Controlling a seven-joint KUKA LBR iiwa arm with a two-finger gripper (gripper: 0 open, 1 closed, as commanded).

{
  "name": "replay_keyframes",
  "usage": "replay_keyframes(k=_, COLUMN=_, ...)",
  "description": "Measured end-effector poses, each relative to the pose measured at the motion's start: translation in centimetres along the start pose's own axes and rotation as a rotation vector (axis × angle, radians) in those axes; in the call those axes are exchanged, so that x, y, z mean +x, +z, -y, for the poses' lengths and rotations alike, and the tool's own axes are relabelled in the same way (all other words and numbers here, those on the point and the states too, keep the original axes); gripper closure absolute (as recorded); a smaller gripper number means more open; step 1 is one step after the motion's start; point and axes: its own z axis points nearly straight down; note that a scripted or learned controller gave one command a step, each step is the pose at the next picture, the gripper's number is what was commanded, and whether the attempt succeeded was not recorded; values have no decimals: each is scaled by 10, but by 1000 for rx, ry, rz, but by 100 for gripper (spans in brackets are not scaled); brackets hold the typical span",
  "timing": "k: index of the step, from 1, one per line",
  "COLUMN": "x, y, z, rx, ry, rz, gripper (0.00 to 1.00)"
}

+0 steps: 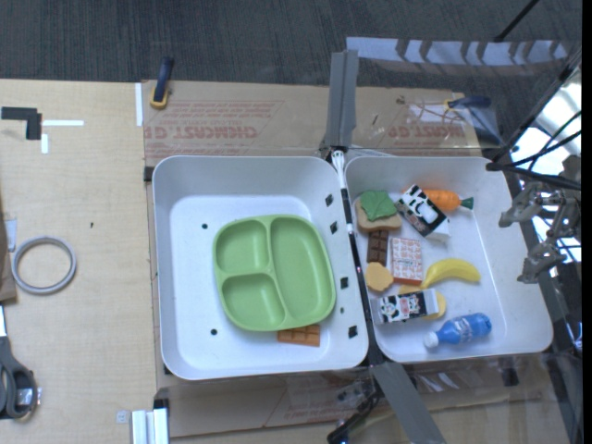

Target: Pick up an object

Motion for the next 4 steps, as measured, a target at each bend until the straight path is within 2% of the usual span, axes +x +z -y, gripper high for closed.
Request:
replay_keyframes(k=1, x=-80, y=115, z=-6, rx=0, ry=127, rz=1, gripper=0)
replay_keyframes(k=2, x=-107, y=165, z=-28, rx=0, ry=161, rz=2, gripper=0)
replay_keyframes(k=3, x=-128, y=165, z=-43, rx=6, ry=216, rz=-15, gripper=0)
replay_keyframes(k=4, x=-133, y=166, z=-111, rx=1, ry=548, rz=0, gripper=0)
